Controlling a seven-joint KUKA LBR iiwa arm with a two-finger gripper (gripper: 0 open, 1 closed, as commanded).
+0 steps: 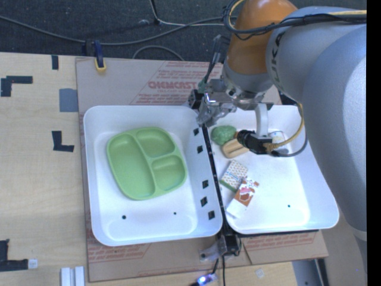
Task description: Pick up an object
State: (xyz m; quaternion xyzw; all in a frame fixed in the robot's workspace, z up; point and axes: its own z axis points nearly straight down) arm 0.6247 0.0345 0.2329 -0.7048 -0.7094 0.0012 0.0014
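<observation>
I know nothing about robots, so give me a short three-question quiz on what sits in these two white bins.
1. True or false: the green divided plastic tray lies in the left white bin.
2. Which bin holds the round green lump: A left, B right?
3. Fill in: the small patterned packet lies ____ the red and white carton.

Key: 1 true; 2 B, the right white bin; 3 beside. The gripper hangs above the divider.

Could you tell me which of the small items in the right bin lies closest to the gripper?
The round green item, right below the gripper at the bin's upper left. The tan block, patterned packet and red-and-white packet lie progressively farther down.
</observation>
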